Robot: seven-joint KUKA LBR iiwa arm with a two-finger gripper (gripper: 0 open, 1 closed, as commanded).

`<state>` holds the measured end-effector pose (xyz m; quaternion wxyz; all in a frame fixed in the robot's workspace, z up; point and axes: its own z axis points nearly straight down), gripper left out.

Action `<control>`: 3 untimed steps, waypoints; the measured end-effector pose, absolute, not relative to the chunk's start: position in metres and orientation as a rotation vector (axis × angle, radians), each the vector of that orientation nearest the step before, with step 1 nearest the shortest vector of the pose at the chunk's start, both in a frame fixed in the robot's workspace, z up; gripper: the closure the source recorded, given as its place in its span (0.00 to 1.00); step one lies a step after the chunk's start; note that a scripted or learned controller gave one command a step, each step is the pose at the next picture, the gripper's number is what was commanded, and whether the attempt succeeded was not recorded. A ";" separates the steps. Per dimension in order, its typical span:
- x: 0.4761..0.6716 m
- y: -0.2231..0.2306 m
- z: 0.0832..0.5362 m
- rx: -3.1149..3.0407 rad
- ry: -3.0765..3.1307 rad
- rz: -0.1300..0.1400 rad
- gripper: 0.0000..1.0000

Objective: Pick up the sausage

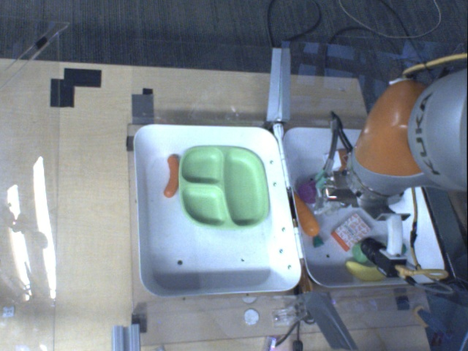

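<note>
While looking down at a slant, found a pale wooden table [73, 232] spreading widest of all, marked with black angular patches [73, 82] near its far left. Beyond it, saw dark carpeted floor with loose cables [292, 13] looping across.

Next in size, noted the grey arm [439, 137] with its orange band [387, 134], reaching in from the right and hanging over the right bin [307, 141]. Read part of a brand on the grey shell: the letters "KU" [431, 134], cut off past that.

Found the left bin [212, 280] beside it, touching along the shared rim. Inside, saw a green divided plate [223, 185] lying near the middle. Spotted the sausage [171, 175], orange-brown and slightly bent, lying lengthwise just left of the plate, close to the bin's left wall and well apart from the arm.

Located the tool [333, 189] low over the right bin's middle, amid clutter. Could not tell whether released or clenched; saw nothing clearly grasped.

Around it, noted smaller things: a yellow banana [365, 270] at the near edge, an orange carrot [307, 216] along the left wall, a red-and-white packet [352, 229] with print too small to read, a purple piece [307, 191] just left of the tool, and a small green piece [360, 253] touching the banana.
</note>
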<state>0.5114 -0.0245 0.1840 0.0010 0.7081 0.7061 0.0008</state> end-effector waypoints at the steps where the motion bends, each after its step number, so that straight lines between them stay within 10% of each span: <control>1: 0.513 -0.023 0.195 2.215 2.221 0.008 1.00; 2: 0.567 0.026 0.210 2.321 2.114 0.004 1.00; 3: 0.559 -0.041 0.187 2.356 2.075 0.003 1.00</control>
